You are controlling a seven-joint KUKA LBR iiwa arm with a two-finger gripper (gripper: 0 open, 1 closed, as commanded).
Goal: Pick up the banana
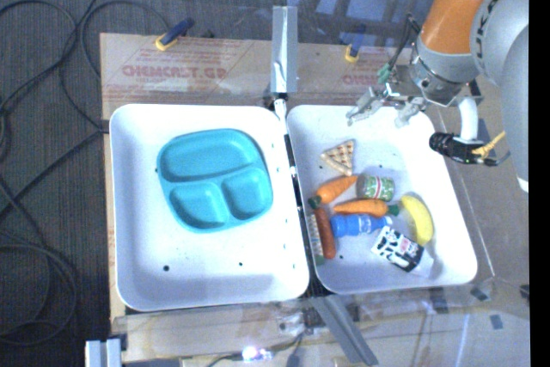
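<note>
The yellow banana [418, 218] lies in the right bin [447, 275], near its right wall, just above a black-and-white patterned item [397, 248]. My gripper [383, 106] hangs over the far edge of the right bin, well above and to the upper left of the banana. Its fingers [364, 108] are spread apart with nothing between them.
The right bin also holds a waffle wedge [339, 155], two carrots [337, 187], a green can [375, 186], a blue bottle [356, 225] and a brown sausage [322, 234]. A blue divided tray [216, 177] sits in the left bin [137, 271]. A metal post [279, 51] rises between the bins.
</note>
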